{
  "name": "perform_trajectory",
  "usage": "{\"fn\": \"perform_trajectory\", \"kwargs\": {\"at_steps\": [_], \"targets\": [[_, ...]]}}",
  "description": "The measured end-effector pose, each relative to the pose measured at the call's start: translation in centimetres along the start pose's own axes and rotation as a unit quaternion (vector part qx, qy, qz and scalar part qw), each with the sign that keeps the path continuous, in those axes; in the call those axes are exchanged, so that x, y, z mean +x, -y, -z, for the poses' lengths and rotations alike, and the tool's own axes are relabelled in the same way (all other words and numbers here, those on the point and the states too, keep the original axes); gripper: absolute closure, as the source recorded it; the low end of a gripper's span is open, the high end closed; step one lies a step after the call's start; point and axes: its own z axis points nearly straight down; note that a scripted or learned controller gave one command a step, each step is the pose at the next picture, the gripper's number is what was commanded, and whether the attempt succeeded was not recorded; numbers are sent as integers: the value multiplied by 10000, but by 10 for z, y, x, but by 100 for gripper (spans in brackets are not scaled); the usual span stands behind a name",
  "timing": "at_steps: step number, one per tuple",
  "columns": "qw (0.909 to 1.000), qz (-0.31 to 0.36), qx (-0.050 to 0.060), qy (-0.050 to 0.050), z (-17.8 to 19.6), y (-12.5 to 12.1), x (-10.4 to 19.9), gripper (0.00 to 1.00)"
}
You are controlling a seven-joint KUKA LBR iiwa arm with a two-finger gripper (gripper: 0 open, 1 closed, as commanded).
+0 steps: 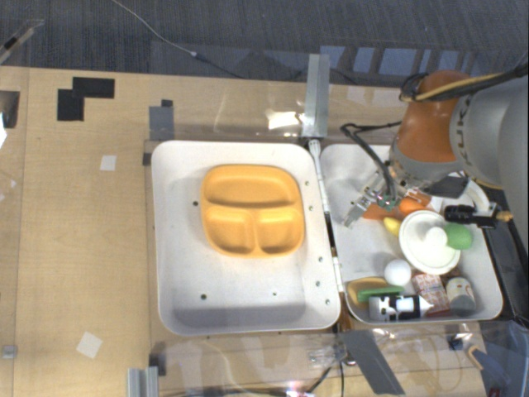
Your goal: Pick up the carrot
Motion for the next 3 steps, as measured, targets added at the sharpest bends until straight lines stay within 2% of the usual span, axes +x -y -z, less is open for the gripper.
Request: {"fn": "perform_trajectory", "kwargs": {"at_steps": [1, 2, 3], "targets": [[9996, -276, 23, -9, 20, 54, -39, 0], [9989, -467, 19, -17, 3, 42, -3, 0], [9978, 664, 7, 2, -1, 38, -33, 0]]}}
